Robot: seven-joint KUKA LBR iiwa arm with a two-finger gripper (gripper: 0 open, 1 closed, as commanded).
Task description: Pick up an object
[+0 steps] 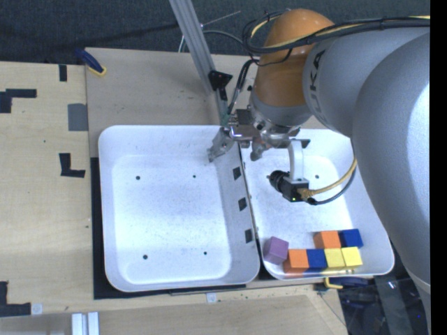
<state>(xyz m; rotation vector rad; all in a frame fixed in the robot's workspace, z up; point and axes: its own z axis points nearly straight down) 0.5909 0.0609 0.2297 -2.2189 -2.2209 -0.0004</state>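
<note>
We see the gripper [237, 145] high over the rim between the bins, fingers apart, nothing between them. The blocks [323, 251] sit bunched in the right bin's [370, 215] near corner — well apart, so untouched.

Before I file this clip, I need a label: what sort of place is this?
Most likely a robotics lab test bench: a robot arm hangs over two white bins on a wooden bench, with colored blocks in the right bin.
</note>
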